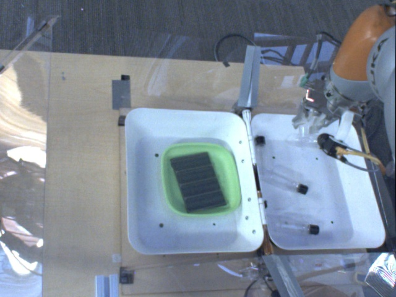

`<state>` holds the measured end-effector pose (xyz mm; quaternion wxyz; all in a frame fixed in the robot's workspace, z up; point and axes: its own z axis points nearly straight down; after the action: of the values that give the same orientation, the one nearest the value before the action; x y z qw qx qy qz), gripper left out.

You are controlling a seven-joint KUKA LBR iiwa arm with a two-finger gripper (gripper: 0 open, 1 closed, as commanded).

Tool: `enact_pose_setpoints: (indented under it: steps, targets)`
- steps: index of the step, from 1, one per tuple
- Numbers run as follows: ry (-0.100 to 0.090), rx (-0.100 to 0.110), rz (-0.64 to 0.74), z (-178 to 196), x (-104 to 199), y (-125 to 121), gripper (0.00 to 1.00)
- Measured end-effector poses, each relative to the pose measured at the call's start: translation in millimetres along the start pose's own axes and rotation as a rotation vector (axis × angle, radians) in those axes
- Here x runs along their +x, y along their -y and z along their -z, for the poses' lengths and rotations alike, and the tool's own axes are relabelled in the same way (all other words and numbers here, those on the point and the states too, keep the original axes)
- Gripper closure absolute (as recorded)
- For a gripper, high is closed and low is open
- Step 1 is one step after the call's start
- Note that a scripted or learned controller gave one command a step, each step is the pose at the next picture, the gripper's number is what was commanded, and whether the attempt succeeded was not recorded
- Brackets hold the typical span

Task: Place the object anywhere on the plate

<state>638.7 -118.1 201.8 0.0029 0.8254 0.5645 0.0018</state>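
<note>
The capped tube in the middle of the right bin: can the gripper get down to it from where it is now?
Probably yes. The gripper hangs over the right bin's far edge, and the capped tube lies in the open on the bin floor, apart from the other tube.

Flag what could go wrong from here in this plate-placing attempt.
The clear tubes in the right bin are see-through and round, so a grasp may miss or roll them. The gripper hangs close to that bin's far wall and might clip it. A dark ridged block already covers much of the green plate, so a tube could roll off.
</note>
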Motion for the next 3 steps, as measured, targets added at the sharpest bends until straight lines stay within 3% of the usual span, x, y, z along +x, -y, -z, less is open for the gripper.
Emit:
enact_pose_setpoints:
  steps: [1, 2, 3]
  targets:
    - [0.000, 0.000, 0.000, 0.2, 0.0, -0.1, 0.00]
    - [-0.001, -0.005, -0.086, 61.5, -66.8, -0.3, 0.00]
    - [0.000, -0.004, -0.160, 100.7, -82.9, -0.8, 0.00]
